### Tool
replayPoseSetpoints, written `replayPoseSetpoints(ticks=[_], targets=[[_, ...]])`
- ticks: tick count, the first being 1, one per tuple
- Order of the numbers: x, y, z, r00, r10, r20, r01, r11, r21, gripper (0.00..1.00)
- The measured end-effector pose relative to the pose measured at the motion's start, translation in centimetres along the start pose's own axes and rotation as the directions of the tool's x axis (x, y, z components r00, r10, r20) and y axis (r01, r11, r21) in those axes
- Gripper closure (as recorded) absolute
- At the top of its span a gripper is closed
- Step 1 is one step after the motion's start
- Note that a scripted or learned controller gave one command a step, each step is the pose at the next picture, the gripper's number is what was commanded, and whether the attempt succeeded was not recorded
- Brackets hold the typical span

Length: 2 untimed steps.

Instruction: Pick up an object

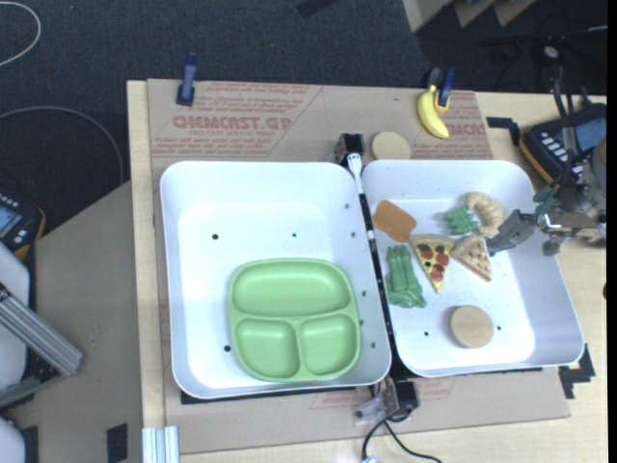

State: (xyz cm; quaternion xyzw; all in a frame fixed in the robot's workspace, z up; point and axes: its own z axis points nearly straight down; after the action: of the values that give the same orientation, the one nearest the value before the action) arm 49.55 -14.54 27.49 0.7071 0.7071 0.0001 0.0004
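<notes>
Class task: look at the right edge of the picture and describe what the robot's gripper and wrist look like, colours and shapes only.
The gripper is a small grey metal piece with dark, slim fingers. Behind it sits a blocky wrist of grey and black parts with a greenish bit on it. Thin dark cables run above it. It is too blurred to read any markings.

The counter is pale wood, covered by a printed cardboard sheet. Two white bins sit on it side by side — left bin, right bin — with a banana and a tan disc at the frame's upper right.
</notes>
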Motion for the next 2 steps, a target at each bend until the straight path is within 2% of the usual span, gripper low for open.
replayPoseSetpoints(ticks=[1,2], targets=[[-1.34,-1.58,-14.33,1.000,0.000,0.005,0.001,1.000,-0.015,0.00],[-1.25,-1.50,-14.65,1.000,-0.001,0.003,0.001,1.000,-0.006,1.00]])
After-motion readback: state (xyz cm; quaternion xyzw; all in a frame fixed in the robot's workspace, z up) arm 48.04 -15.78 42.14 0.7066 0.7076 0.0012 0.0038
